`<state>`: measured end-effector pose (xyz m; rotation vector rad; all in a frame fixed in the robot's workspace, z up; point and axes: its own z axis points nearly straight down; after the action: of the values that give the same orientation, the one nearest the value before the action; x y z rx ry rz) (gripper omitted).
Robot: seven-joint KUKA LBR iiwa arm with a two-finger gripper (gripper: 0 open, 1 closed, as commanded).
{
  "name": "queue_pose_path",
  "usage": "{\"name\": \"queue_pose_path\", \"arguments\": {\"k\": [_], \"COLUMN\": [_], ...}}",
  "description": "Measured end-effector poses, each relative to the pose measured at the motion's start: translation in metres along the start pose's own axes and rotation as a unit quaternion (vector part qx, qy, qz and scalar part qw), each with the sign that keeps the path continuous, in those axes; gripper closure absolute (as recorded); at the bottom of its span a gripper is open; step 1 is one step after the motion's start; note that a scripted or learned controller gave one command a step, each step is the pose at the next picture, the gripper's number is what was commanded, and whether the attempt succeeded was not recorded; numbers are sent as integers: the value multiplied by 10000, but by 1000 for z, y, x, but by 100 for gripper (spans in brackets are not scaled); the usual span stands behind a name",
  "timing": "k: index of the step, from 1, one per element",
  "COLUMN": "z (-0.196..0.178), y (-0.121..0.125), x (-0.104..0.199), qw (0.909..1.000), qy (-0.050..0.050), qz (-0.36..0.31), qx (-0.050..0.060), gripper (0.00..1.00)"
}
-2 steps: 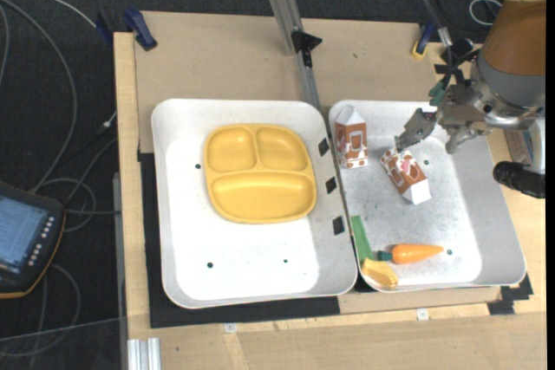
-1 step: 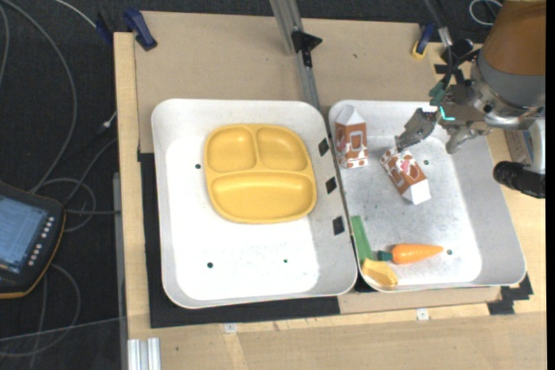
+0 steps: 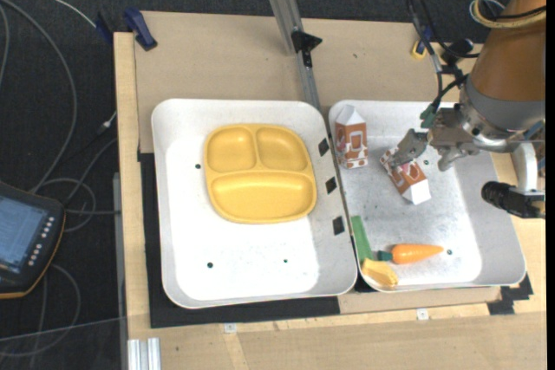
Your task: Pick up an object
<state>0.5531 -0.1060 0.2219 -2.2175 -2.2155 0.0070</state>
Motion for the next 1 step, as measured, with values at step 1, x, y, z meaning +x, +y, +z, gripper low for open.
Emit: {"name": "queue_pose_path", "arguments": {"k": [1], "z": [43], "y": [3], "x": [0], "qw": [10000], "qy": [2], "qz": [-5], "qx": [-2], "gripper": [0]}}
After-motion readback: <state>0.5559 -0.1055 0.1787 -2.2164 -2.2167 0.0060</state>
